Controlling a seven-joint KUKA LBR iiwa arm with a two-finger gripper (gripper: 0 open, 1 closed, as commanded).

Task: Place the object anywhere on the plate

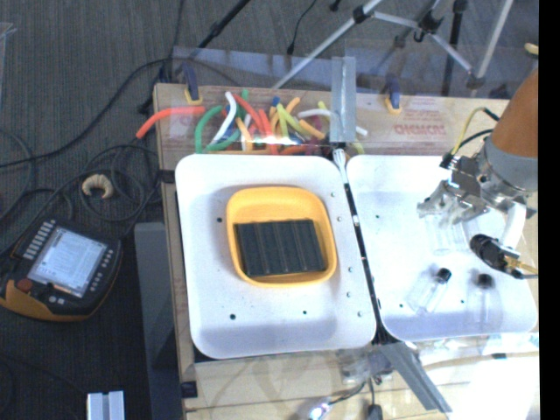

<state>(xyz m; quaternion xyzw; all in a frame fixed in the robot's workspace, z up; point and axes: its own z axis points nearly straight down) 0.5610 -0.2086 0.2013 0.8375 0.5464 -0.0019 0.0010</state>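
A yellow plate (280, 201) sits in the middle of the left bin (210, 304). A dark ridged rectangle (280, 248) covers the plate's inside. Two small clear vials with black caps lie in the right bin (394, 191), one at the front middle (430, 289) and one to its right (481, 285). My gripper (457, 206) hangs over the right side of the right bin, behind the vials and apart from them. I see nothing held in it. The orange band of the arm (525, 116) shows at the right edge.
Several coloured cables (254, 122) are bundled along the bench's back edge behind the left bin. A raised divider (354, 234) separates the two bins. A teach pendant (61, 265) lies on the floor to the left. Tripod legs (420, 16) stand behind the bench.
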